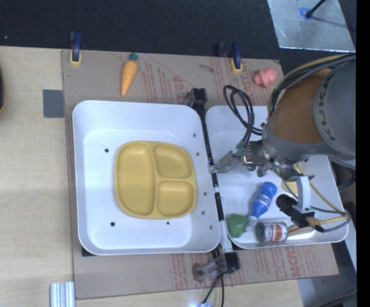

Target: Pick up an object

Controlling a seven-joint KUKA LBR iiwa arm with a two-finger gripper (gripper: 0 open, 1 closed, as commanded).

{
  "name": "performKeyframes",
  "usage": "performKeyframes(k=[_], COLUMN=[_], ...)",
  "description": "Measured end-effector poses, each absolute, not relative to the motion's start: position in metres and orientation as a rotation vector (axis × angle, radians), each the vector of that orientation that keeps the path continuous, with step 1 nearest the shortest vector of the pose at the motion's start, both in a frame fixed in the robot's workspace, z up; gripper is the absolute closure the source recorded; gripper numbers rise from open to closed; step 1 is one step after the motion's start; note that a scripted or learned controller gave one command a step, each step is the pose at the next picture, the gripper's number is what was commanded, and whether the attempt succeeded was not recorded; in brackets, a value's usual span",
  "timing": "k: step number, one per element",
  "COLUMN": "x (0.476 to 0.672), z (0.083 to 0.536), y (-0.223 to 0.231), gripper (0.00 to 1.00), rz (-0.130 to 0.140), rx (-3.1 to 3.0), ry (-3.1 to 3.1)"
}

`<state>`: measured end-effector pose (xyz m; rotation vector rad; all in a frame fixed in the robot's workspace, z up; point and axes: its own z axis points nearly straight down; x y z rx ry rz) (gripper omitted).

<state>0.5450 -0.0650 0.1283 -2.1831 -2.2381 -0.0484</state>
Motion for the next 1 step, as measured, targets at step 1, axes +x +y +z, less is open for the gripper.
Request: performKeyframes(k=[1], x=[0.5448], z=[0.1279], y=[-0.0659], gripper=[0.0], rz=[-0.05], rx=[-2.184], ry=[-2.234])
